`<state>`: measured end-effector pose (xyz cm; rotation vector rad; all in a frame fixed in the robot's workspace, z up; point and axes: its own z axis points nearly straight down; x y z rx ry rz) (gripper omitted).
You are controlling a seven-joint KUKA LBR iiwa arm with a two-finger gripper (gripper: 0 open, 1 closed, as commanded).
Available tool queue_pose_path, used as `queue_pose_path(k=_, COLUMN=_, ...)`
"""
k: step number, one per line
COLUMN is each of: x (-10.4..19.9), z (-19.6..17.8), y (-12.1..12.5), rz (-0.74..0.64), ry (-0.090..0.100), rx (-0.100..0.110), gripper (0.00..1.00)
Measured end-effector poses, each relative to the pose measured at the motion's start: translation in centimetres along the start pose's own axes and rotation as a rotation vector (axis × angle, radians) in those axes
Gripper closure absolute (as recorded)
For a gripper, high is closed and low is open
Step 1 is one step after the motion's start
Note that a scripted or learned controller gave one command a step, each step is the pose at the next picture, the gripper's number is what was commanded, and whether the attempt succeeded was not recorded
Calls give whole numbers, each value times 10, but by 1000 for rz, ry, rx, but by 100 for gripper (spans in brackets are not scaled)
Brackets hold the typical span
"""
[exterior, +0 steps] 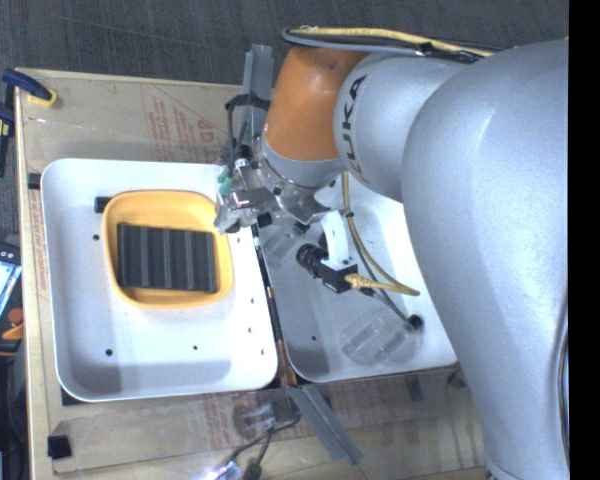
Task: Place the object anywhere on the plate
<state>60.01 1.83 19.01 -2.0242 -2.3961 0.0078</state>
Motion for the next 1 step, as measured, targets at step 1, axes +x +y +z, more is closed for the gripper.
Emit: queue_pose_path(k=1, x=-1, z=0, y=0, rz=0, ry=0, rx=-1, gripper=0)
